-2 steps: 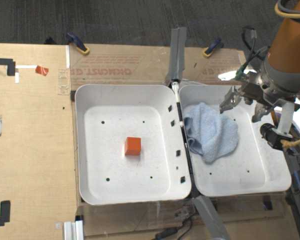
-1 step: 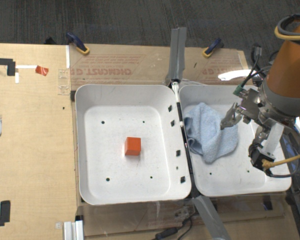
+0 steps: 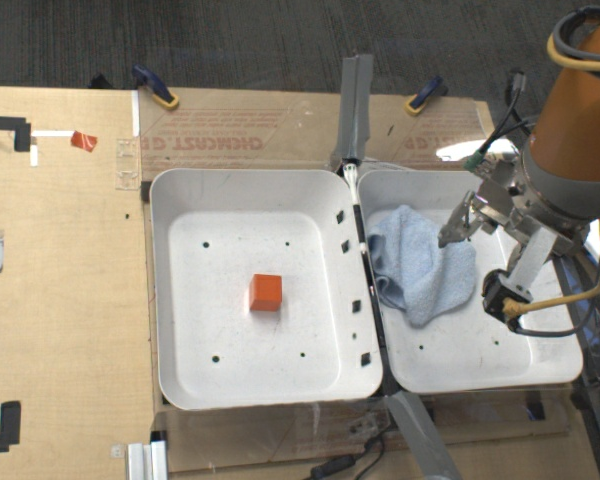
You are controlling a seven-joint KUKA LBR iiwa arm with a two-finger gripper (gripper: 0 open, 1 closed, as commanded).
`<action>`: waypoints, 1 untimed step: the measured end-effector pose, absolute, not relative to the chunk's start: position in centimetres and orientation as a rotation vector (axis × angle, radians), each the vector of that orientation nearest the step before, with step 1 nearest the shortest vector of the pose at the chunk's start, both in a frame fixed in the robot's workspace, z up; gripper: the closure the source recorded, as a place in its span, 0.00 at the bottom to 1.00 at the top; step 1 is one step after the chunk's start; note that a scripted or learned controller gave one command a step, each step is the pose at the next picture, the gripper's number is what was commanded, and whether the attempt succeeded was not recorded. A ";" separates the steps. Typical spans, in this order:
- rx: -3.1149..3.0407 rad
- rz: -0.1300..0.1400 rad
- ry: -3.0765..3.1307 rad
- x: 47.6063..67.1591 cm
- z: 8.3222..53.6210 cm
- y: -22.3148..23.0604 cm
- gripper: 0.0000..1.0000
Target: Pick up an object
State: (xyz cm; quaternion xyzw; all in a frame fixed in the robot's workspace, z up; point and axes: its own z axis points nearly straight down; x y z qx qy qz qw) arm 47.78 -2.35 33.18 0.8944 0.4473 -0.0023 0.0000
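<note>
A small orange-red block lies near the middle of the left bin. A crumpled light blue cloth sits in the left half of the right bin, against the divider. My gripper hangs low over the right bin, its tip at the cloth's upper right edge. The cloth bunches up just below it. The wrist body hides how the tip meets the cloth.
The grey arm with its orange band covers the right bin's far right corner. A black fitting with a yellow cable hangs off the wrist over the bin floor. A grey post stands behind the bins' shared edge.
</note>
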 end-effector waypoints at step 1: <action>2.879 -0.008 1.258 47.8 29.2 -0.6 0.00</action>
